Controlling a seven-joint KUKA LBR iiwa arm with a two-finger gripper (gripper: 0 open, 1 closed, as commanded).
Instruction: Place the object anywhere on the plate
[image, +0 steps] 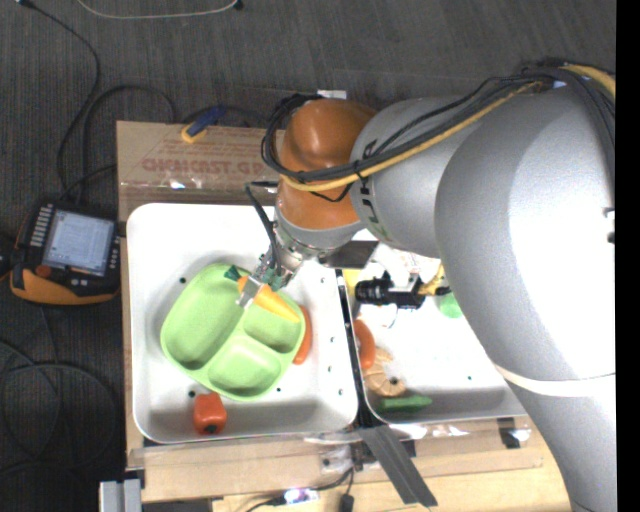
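Over the plate's (215, 325) upper right rim, the gripper (262, 282) is clamped on the orange object (274, 300), already above a compartment. Risk: release onto a divider ridge, judged likely to roll it off. Bin wall (335, 330) close right; open room left.

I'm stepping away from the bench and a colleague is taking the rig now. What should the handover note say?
Gripper: low over the green plate in the left bin, at the plate's upper right part; finger state unclear.
An orange-yellow object lies right at the fingertips over the plate; whether it is gripped or released cannot be told.
Small red-orange piece sits on the bin floor below the plate.
Left: confirm the object rests on the plate, then retract.
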